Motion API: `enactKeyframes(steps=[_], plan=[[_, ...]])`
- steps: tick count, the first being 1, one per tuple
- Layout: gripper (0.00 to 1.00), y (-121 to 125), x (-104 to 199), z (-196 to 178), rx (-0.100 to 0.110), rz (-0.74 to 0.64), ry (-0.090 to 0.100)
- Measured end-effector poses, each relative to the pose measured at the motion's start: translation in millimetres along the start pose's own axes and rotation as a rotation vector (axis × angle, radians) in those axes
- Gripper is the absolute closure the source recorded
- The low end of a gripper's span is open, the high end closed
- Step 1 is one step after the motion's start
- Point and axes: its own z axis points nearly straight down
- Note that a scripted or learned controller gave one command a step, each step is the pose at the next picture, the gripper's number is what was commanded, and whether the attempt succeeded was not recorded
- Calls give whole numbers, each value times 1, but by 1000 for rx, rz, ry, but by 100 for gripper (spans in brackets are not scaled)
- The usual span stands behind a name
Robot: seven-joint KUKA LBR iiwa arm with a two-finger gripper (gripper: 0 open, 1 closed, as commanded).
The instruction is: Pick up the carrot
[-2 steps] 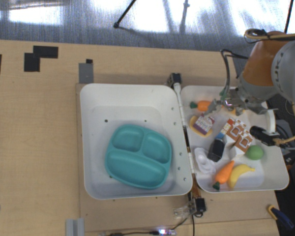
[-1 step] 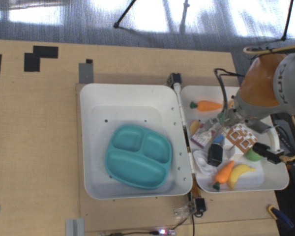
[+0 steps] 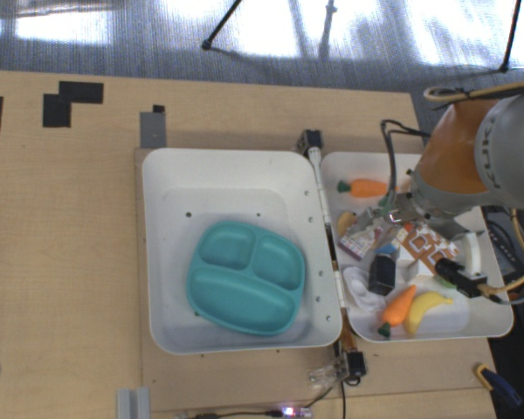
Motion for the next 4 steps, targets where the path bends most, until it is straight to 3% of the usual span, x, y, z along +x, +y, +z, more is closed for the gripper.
enactKeyframes(steps=[1, 2, 3, 4], plan=[[0, 2, -4, 1, 5, -3, 8], [0, 11, 5, 2, -3, -158, -4], [0, 63, -7, 7, 21, -138, 18], [100, 66, -5, -5, 10, -144, 17]])
